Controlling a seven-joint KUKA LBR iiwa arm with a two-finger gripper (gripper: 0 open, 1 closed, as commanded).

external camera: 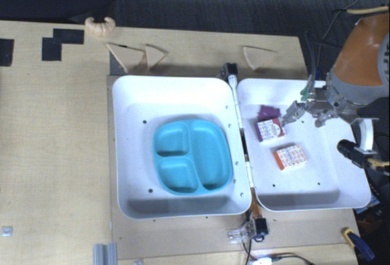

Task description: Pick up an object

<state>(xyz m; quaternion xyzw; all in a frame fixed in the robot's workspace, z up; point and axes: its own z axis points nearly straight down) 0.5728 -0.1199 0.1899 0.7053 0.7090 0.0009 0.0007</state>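
Observation:
In the right bin [341,187] lie two small boxes. A purple and white box [269,125] sits near the bin's left wall. An orange and white box [289,156] lies just below and to the right of it. My gripper [307,114] hangs over the upper middle of this bin, to the right of the purple box and above the orange one. Its fingers stand apart, open, with nothing between them. The grey arm with its orange band [359,63] comes in from the right.
The left bin [131,136] holds a blue divided plate [192,155]. A ridge where the two bins meet [241,136] runs between them. Bare white floor lies in the right bin's lower half. Cables and clips sit at the bench's front edge [256,230].

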